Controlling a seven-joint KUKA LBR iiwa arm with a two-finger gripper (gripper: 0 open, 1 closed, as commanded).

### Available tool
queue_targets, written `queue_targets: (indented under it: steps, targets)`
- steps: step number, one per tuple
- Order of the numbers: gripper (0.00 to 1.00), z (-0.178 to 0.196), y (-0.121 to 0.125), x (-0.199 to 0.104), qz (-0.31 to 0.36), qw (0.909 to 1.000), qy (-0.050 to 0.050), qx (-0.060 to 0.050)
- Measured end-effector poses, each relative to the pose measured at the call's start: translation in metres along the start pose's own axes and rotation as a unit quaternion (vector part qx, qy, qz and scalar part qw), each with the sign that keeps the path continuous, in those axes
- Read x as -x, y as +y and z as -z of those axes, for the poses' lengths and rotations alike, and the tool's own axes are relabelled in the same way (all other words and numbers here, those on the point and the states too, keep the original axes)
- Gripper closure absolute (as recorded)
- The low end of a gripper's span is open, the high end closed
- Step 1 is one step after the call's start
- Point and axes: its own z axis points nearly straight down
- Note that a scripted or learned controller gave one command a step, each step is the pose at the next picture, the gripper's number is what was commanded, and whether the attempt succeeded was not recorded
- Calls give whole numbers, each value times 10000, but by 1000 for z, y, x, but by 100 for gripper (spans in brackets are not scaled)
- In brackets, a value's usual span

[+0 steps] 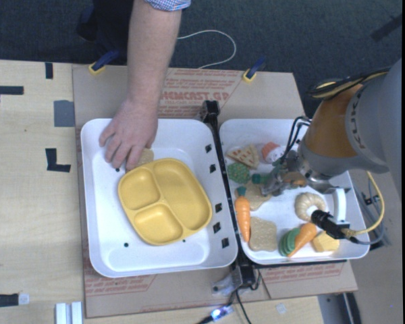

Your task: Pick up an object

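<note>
Standing over two white bins side by side on the worktop. Left bin (94, 201): a yellow divided plate (163, 200) lies near its middle, tilted; a person's hand (129, 137) reaches in from the far edge, fingertips down at the plate's far-left corner, touching something pale there, too hidden to name. Right bin (351, 252): toy food scattered. A carrot (243, 218) lies along the left wall, a bread slice (262, 234) just beside it near the front edge, a second carrot (301, 238) and a yellow cheese wedge (326, 243) at the front right corner, a cracker wedge (243, 156) at the far left, a pale bun (309, 204) right of centre. Gripper (278, 181) low over the bin's middle; cannot tell how it is set. Worktop is pale wood (27, 235) with cardboard under the bins; dark carpet (290, 19) beyond.
</note>
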Motion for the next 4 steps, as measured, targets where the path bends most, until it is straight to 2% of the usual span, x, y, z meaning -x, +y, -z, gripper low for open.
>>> queue_targets:
  steps: [1,3,4]
  targets:
    - [100,50,8,-8,7,10000,4,-19]
    - [100,128,5,-10,6,10000,5,-23]
    - [100,136,23,-60,27,10000,12,-30]
